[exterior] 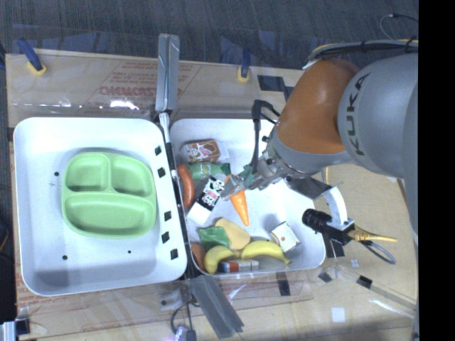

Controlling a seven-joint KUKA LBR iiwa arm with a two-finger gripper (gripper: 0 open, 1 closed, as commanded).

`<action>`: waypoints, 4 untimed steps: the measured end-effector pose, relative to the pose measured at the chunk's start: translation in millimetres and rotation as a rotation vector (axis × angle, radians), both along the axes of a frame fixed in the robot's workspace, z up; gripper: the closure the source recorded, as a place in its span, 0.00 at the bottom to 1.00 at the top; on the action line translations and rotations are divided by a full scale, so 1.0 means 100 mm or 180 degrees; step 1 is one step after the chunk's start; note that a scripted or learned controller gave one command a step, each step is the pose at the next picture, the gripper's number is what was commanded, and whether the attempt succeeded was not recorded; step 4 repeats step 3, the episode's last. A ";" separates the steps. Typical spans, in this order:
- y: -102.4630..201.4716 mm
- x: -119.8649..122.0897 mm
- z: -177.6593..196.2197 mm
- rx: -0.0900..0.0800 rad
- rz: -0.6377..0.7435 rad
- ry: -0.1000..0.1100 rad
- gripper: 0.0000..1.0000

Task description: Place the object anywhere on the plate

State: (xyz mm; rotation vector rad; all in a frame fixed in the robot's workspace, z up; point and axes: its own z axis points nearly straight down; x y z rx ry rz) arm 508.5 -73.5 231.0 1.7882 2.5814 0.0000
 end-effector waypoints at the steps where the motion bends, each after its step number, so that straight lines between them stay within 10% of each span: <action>1: 0.70 0.53 -0.36 -0.0001 0.0914 0.0007 1.00; 2: 1.29 0.25 -0.13 0.0002 0.1086 0.0012 1.00; 3: 1.29 0.25 -0.13 0.0002 0.1085 0.0011 0.00; 4: 1.29 0.25 -0.13 0.0002 0.1085 0.0011 0.00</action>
